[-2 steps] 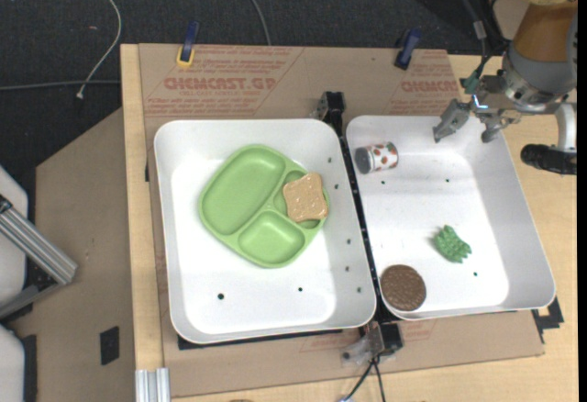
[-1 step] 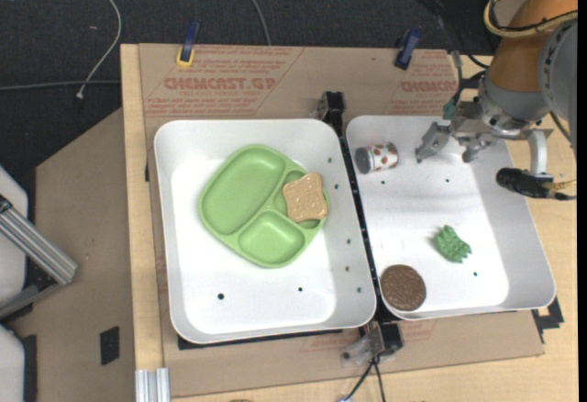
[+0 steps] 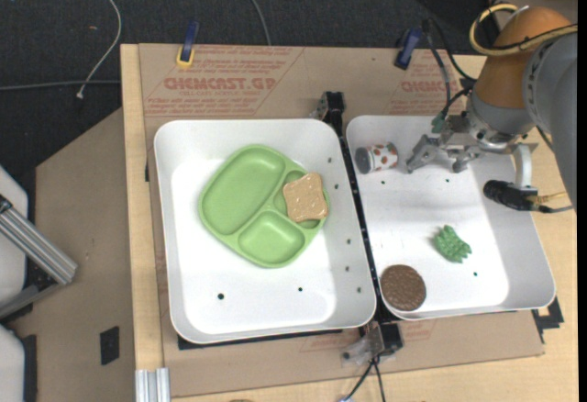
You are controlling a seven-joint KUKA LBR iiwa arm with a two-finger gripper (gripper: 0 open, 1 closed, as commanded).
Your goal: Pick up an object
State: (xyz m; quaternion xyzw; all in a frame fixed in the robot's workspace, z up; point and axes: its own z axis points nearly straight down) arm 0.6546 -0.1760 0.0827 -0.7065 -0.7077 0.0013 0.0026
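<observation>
The pick looks not yet made. The grey arm's two-finger gripper (image 3: 442,152) hovers low at the far end of the right shallow white bin (image 3: 514,272), jaws spread and holding nothing, just beside a small red-and-white cup (image 3: 377,156) lying on its side. A round brown cookie (image 3: 403,287) and a small green leafy toy (image 3: 451,244) lie nearer. The bins sit on cardboard over dark carpet.
</observation>
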